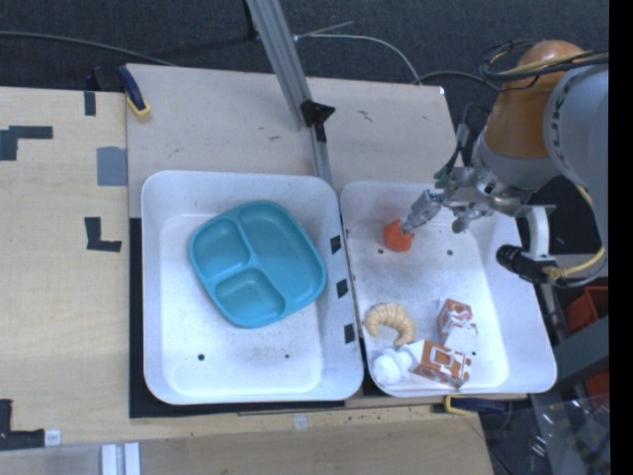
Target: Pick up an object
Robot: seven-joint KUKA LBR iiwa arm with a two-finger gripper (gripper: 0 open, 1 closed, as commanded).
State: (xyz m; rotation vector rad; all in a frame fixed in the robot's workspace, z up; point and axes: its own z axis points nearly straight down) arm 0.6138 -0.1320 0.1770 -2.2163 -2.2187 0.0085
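My gripper [441, 218] hangs over the far part of the right bin [425, 277], its two fingers spread open with nothing between them. A small red-orange object [398, 236] lies on the bin floor just left of and below the left fingertip [419, 216]; I cannot tell whether they touch. Nearer the front of the same bin lie a croissant [390, 320], a white lump [391, 367] and two orange-and-white cartons [455, 320] [442, 361].
A blue three-compartment plate [257, 262] lies in the left bin [163, 295]. A slanted metal pole [287, 57] comes down to the bins' far edge. The arm's grey body and orange band [529, 97] stand at the right, with cables beside them.
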